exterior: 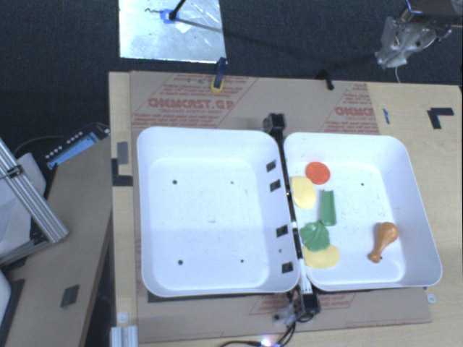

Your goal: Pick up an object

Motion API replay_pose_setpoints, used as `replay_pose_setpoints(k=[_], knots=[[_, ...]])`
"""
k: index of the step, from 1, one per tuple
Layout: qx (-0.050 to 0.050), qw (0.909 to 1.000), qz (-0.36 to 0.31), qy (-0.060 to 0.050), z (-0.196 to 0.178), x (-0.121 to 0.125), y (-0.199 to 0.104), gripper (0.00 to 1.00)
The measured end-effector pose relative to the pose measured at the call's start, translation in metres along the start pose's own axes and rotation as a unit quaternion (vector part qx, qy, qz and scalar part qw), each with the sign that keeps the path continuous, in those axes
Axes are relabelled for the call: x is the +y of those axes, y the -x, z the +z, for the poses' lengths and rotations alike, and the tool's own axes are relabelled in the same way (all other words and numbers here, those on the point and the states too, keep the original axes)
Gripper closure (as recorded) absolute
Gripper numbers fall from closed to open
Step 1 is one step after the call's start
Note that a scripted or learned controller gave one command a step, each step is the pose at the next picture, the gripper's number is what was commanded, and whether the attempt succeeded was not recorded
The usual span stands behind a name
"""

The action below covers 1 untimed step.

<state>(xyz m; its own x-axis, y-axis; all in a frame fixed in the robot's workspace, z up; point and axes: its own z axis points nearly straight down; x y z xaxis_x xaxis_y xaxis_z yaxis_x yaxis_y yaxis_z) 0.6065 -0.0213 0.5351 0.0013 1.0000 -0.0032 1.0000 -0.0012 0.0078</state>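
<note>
The right bin (416,194) holds several small toys along its left side. A red disc (317,172) lies farthest back, with a pale yellow piece (303,192) just in front of it. Next to that is a green bar (328,207), then a green leafy piece (315,235) resting partly on a yellow piece (323,257). An orange drumstick (382,241) lies apart near the bin's right front. My gripper (396,48) hangs high at the top right, beyond the bench's far edge and well away from both bins.
The left bin (210,215) sits beside the right one, with black clips (276,186) along the shared wall. A shiny metal sheet (171,19) lies on the floor at the back. An aluminium frame (29,201) stands at the left edge.
</note>
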Motion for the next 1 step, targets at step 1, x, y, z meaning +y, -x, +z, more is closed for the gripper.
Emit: replay_pose_setpoints(k=[1], knots=[[0.002,1.0,-0.003,-0.003,-0.0014,-0.086,-0.0045,1.0]])
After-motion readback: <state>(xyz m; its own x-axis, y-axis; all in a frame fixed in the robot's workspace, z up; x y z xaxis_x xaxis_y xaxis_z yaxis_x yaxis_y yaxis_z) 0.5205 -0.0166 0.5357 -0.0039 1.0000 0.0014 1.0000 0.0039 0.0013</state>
